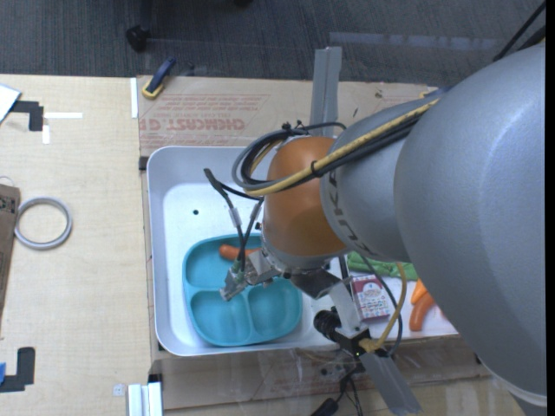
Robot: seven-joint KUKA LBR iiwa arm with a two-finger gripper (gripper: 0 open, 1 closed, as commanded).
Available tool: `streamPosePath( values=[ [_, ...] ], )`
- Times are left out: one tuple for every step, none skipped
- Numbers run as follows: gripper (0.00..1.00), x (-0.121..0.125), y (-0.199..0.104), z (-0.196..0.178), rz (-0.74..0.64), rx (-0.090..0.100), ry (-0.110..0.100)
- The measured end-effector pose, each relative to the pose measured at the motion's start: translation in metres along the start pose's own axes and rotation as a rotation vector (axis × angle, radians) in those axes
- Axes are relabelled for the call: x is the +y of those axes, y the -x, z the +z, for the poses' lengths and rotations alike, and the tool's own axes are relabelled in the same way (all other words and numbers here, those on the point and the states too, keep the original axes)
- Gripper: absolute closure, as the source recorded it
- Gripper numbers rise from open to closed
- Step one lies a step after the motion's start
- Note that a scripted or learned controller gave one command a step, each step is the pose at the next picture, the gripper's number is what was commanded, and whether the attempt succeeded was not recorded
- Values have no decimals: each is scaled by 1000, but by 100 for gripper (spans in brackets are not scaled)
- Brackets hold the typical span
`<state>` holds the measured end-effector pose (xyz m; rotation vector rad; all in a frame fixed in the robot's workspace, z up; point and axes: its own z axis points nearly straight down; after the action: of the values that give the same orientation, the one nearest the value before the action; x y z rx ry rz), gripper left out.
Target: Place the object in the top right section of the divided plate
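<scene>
A blue divided plate [208,306] lies in the left white bin [169,232], toward its near side. A small orange object [228,251] rests in the plate's upper section, partly hidden behind the arm's wrist. My gripper [235,286] hangs low over the middle of the plate, just below and right of the orange object, near the ridge between the sections. The orange band and the grey arm cover the plate's right part and much of the bin.
In the right bin, below the arm, I see a green item [381,267], a red and white packet [371,300] and an orange carrot-like piece [419,306]. A tape roll [39,222] lies on the wooden bench to the left.
</scene>
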<state>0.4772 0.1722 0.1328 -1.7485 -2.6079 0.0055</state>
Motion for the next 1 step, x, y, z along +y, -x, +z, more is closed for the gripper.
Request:
streamPosePath(
  values=[
    [0,6,-12,-34,-373,-1,3]
  ],
)
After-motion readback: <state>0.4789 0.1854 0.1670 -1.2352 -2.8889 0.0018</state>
